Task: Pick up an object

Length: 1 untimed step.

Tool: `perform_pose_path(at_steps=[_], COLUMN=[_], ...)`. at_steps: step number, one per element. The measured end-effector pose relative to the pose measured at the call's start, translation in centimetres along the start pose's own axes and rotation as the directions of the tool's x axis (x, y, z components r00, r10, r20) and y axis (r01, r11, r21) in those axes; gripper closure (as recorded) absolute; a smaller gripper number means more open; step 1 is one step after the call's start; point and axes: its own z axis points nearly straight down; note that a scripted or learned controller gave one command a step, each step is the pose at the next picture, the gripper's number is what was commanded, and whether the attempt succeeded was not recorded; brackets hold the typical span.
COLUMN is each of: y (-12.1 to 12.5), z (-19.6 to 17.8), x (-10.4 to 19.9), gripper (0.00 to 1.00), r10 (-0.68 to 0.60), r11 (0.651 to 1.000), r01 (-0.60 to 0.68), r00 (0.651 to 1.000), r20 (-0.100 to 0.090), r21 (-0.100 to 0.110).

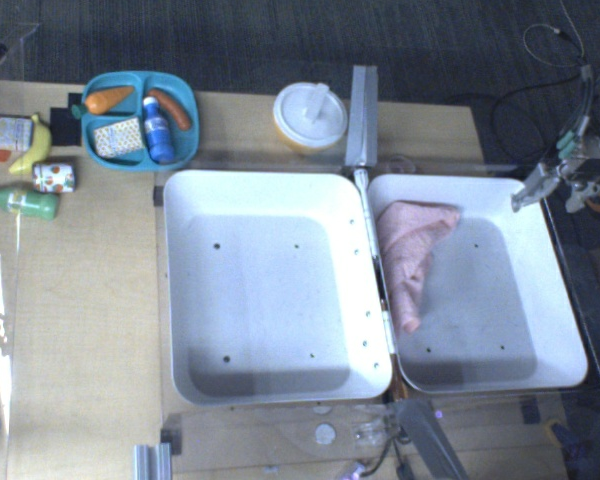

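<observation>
A crumpled pink cloth [412, 253] lies in the right bin [500, 363], against its left wall and reaching from the back corner toward the middle. My gripper [547, 198] hangs over the right bin's back right corner, well to the right of the cloth and apart from it. Its two fingers stand spread, with nothing between them. Behind it, the arm runs off the right side of the view.
The left bin [270, 288] sits beside the right one, with a metal divider post [360, 118] behind the seam. On the bench to the back left are a white lidded cup [310, 115], a blue tray [140, 118] of toy food, and small toys [25, 168].
</observation>
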Motion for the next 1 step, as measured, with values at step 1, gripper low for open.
perform_pose_path(at_steps=[1], y=[2.13], z=[12.63], x=[5.29], gripper=[0.00], r10=[0.018], r11=[1.000], r01=[-0.018], r00=[1.000], r20=[-0.001], r21=[0.003])
